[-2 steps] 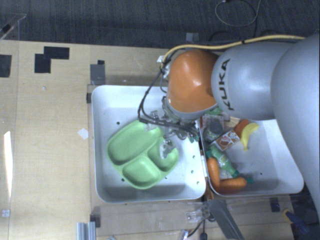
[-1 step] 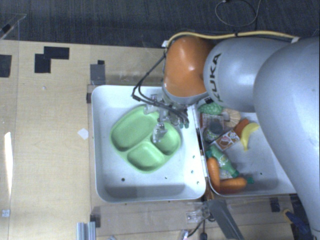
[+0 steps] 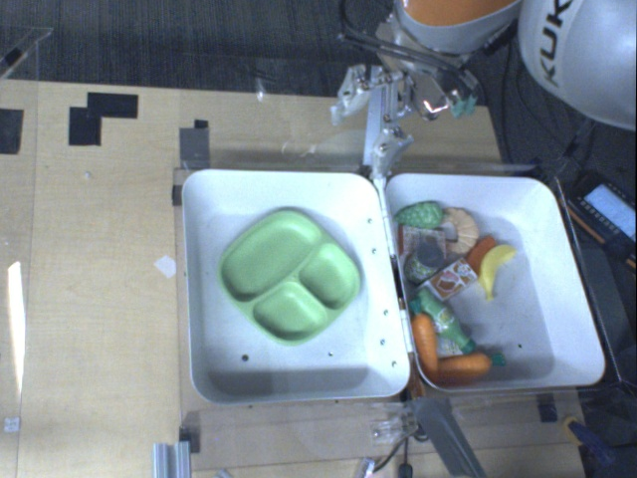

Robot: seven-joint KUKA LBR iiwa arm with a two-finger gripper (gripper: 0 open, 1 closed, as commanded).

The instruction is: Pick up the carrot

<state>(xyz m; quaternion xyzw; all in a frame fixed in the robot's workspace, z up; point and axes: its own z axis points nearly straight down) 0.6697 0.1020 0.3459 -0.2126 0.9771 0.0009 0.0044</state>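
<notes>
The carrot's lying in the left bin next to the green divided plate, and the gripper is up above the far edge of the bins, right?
Not quite. In the camera view the carrot lies in the right bin, near its front left corner among the other toy foods. The green divided plate sits alone in the left bin. The gripper is above the bins' far edge.

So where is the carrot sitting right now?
The carrot lies in the right bin, near its front left corner against the divider side, just left of a second orange piece along the front wall.

Pale wooden bench top [image 3: 100,297] across the scene, with black square markings [image 3: 100,116] at far left. Dark grey ribbed floor [image 3: 179,18] beyond. Soft glare on near left.
</notes>
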